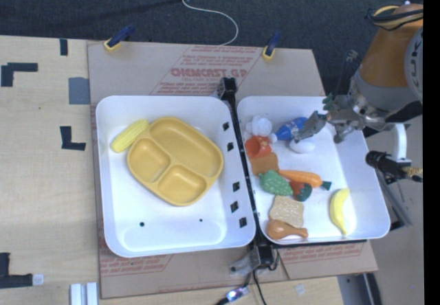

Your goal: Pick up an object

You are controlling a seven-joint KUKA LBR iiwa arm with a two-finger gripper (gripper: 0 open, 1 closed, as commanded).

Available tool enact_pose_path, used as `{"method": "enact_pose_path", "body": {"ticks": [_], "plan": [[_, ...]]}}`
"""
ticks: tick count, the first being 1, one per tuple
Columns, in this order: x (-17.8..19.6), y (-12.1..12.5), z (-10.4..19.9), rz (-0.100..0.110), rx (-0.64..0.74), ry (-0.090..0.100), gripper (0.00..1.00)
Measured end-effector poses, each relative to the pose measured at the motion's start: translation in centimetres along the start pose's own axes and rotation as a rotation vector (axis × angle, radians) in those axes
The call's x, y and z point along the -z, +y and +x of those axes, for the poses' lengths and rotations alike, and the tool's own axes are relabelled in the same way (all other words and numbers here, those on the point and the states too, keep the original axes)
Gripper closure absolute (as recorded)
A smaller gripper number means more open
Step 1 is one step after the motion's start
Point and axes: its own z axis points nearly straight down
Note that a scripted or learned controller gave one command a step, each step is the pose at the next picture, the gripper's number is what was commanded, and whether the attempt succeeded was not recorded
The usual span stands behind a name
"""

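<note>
Toy food fills the right bin (371, 231). Nearest the camera lie a brown drumstick (284, 230) and a slice of bread (287, 210), with a yellow banana (340, 211) off to their right, well apart. Behind the bread sit a green leafy piece (275, 183) and an orange carrot (300, 176), touching. Farther back an orange cup-like piece (259, 148) sits near the divider, and beyond it a white item (260, 124) and a blue-and-white item (293, 132). Jaws (326, 129) hang spread over the far right part of this bin, one finger beside the blue-and-white item, nothing between them. The left bin (165, 242) holds a yellow divided tray (174, 159) and a corn cob (129, 135) at its far left edge. Both bins rest on cardboard on the table (41, 180).
</note>
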Motion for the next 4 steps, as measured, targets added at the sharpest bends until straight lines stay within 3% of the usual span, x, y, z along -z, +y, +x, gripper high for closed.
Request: {"method": "enact_pose_path", "body": {"ticks": [1, 3, 4], "plan": [[0.8, 0.3, 0.0, -0.014, 0.003, -0.002, 0.00], [-10.4, -0.7, 0.1, -0.008, 0.003, -0.002, 0.00], [-12.3, -0.7, 0.1, -0.014, 0.004, -0.003, 0.00]]}}
